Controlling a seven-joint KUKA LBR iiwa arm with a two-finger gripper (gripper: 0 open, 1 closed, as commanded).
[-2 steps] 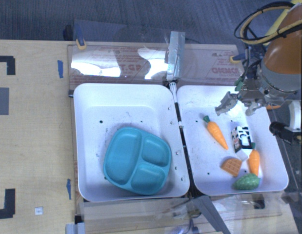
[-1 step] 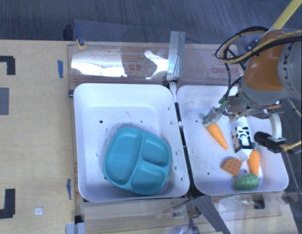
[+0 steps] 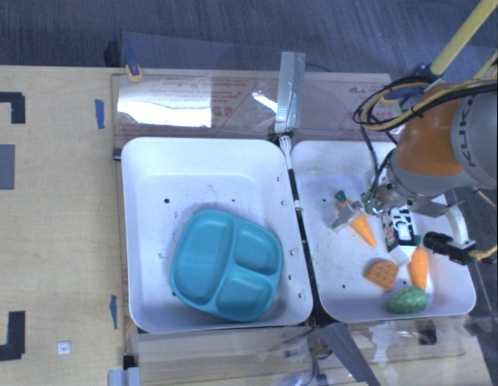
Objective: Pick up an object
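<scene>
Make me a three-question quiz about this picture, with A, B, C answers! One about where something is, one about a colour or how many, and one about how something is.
1. Where is the tray?
A. left bin
B. right bin
C. on the floor

2. How many carrots are there?
A. none
B. two
C. five

3. How does the tray lie?
A. on its edge
B. hollows up
C. upside down

Answers:
1 A: the tray rests in the left bin.
2 B: one carrot lies near the arm's pincer, the other carrot in the right bin's corner.
3 B: its three compartments face the camera.
</scene>
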